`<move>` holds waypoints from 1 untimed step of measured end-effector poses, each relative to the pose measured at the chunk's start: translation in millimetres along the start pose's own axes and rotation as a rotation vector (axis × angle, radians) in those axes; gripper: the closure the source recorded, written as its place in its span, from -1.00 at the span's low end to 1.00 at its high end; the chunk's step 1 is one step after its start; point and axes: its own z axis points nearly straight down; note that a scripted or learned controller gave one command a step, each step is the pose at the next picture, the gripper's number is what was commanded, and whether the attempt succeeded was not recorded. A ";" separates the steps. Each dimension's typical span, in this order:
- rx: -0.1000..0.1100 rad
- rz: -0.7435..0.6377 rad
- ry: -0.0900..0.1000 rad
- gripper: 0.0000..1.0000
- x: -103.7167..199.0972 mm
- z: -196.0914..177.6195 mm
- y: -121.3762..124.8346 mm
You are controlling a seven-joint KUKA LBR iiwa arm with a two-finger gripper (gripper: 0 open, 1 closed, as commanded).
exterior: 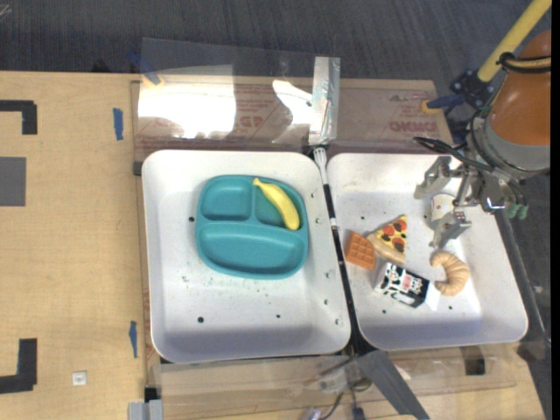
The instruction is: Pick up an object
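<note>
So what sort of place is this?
Probably a robotics lab test bench: a robot arm over two white bins, toy food like a banana and croissant, tape marks on the board.

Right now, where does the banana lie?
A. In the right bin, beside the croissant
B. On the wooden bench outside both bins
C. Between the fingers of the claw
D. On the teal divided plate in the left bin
D: the banana rests across the upper right compartment of the teal divided plate, which sits in the left bin.
</note>
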 end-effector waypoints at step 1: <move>0.007 -0.250 -0.023 -1.00 35.9 97.3 -2.3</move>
